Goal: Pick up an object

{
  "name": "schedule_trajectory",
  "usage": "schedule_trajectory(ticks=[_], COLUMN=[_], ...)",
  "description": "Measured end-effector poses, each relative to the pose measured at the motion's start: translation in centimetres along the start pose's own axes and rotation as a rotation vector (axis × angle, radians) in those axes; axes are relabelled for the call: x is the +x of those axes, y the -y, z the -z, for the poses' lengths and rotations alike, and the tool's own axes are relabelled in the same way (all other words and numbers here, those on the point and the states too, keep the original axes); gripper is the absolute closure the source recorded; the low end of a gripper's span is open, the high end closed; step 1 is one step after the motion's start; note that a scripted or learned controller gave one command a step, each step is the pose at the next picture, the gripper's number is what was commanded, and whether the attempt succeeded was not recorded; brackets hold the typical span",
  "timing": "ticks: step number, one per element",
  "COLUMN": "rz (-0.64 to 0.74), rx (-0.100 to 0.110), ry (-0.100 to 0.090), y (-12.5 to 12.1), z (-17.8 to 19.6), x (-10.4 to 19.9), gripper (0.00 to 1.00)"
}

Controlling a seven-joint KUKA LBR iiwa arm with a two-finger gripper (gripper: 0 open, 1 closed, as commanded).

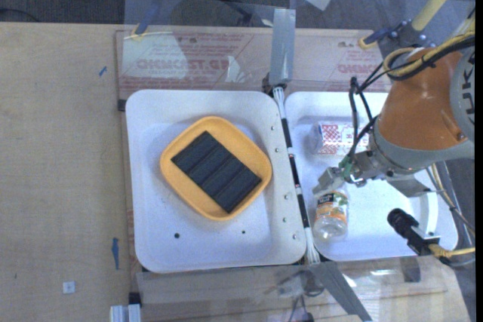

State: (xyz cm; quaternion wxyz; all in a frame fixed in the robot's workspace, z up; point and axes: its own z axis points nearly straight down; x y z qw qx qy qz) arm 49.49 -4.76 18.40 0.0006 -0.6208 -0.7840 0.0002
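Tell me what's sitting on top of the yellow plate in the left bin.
A dark ribbed rectangular block lies on the yellow plate, covering its middle; the plate surface beneath it is hidden.

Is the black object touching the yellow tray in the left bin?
Touching. The camera view shows the black ribbed object lying flat inside the yellow tray, resting on its floor.

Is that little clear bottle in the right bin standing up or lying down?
Lying down. The bottle rests on its side on the right bin floor, its length showing, just below the gripper.
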Motion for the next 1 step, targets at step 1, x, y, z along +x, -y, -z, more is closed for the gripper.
schedule_trajectory(ticks=[1], rz=[-0.151], rx=[-0.002], ry=[0.002], y=[-13.12], z=[0.10], x=[-4.95], gripper=[0.00])
